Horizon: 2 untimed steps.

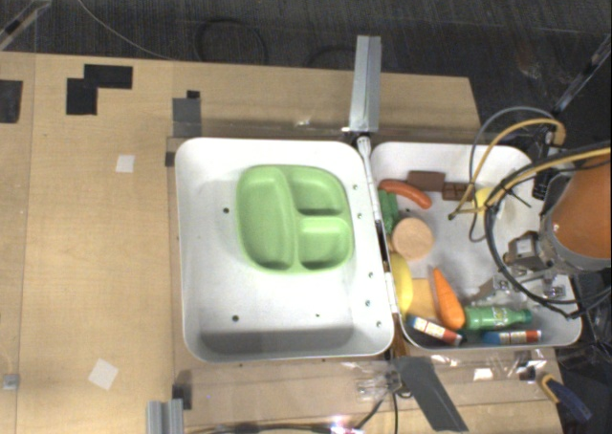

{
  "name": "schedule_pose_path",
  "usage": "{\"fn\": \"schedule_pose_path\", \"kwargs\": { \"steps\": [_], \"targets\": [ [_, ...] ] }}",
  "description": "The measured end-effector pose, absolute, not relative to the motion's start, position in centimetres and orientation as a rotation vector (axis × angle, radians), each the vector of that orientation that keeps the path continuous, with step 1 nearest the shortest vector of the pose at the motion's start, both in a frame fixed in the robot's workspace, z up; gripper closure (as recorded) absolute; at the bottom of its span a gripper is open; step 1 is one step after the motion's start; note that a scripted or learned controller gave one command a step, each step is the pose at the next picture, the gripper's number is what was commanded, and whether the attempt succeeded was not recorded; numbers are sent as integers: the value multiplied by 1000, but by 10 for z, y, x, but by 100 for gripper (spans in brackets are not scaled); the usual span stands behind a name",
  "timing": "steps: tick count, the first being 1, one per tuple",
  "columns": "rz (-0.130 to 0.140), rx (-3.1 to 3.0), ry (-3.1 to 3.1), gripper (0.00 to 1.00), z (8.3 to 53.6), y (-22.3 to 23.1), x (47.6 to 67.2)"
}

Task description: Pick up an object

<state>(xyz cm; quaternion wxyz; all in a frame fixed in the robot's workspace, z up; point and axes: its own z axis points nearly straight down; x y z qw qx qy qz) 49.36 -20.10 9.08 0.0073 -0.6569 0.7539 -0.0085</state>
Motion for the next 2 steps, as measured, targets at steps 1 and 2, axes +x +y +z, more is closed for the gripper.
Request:
{"fn": "schedule_pose_path", "kwargs": {
  "steps": [1, 2],
  "targets": [
    [-25, -2133, 2287, 0, 92, -125, 496],
    [-22, -2083, 2333, 0, 91, -97, 563]
  ]
}}
